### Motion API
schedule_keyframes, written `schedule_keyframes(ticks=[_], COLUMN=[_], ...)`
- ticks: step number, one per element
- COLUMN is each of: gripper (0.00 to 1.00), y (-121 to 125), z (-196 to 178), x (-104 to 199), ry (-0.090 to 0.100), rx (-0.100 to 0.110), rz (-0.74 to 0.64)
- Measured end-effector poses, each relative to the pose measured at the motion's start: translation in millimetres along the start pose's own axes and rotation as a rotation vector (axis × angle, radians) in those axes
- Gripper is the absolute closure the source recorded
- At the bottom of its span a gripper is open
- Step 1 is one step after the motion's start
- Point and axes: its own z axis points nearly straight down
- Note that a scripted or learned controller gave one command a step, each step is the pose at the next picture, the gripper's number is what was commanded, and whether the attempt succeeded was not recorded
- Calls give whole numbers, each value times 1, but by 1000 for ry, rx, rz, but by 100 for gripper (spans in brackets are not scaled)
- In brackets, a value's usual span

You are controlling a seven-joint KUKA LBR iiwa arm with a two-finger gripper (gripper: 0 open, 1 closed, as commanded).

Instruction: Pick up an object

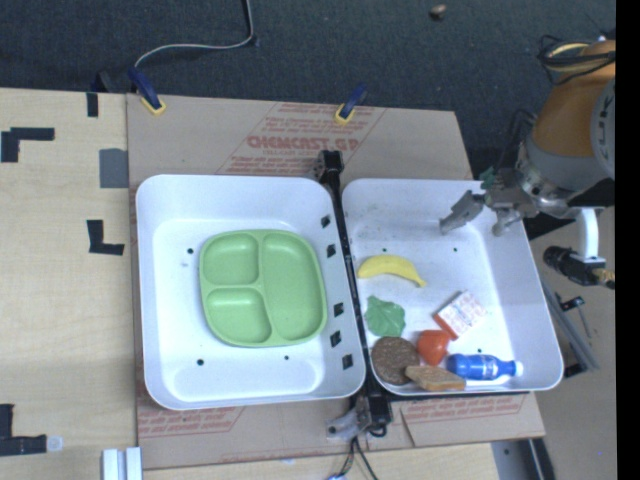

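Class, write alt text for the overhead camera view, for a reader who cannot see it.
A robot arm's open claw hovers over the right white bin, which holds a banana, lettuce leaf, tomato, blue bottle and other toy food. The left bin holds a green divided plate.

Red block print runs across the brown cardboard sheet (pixel 290 143) lying under the two white bins; its largest line, just above the bins' far rims, reads roughly "CHEMCAST", though the letters after it and the smaller line above are too blurred to make out. More red print shows along the cardboard's near edge below the left bin, too small to read. The small red-and-white packet (pixel 462 314) in the right bin bears markings that cannot be read, and so does the label of the blue bottle (pixel 477 367).
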Motion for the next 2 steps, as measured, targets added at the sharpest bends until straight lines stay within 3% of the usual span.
schedule_keyframes(ticks=[1,2], gripper=[0,0], y=[20,-3], z=[23,100], x=[67,80], ry=[1,0], rx=[1,-1], rz=[-1,0])
